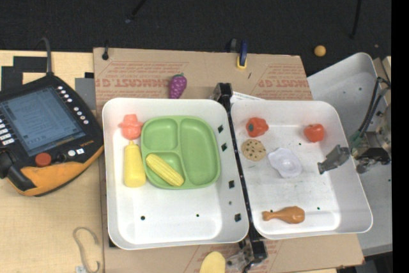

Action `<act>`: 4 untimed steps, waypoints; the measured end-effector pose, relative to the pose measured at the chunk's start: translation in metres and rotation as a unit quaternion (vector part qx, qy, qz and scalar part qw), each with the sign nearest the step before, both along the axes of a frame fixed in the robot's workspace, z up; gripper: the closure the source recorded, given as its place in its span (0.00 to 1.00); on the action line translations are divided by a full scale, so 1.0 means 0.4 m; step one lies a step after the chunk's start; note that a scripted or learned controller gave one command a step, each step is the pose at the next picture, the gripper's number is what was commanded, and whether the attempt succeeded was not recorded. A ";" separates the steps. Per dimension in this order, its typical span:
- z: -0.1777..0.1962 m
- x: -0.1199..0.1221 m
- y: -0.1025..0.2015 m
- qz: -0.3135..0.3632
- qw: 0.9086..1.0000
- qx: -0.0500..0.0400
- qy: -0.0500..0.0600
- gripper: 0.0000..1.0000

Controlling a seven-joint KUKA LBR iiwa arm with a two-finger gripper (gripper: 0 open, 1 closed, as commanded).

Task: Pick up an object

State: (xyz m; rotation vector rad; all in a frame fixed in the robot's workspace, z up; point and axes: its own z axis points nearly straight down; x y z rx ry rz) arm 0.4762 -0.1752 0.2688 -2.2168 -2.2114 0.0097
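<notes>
The gripper [335,158] is seen at the right bin's [348,214] edge; its fingers' state cannot be told. The red tomato [314,132] nearby is judged light, rigid, slippery; it is best gripped across its middle.

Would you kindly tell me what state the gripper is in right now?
Gripper: at the right bin's right edge; open or shut cannot be told, and nothing is seen held.

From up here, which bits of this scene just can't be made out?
- Gripper, camera view: small and dark at the right bin's edge; finger state unreadable.
- Yellow object: cut off by the bottom edge.
- Tablet screen: text too small.
- Clear cup: see-through, outline faint.
</notes>
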 end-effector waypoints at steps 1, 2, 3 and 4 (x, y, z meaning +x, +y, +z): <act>0.013 0.005 -0.001 0.001 1.000 -0.001 -0.005 0.00; -0.100 -0.006 0.013 0.002 1.000 0.000 -0.003 0.00; -0.241 -0.032 0.018 0.002 1.000 0.000 -0.002 0.00; -0.394 -0.051 0.028 0.002 1.000 0.000 -0.002 0.00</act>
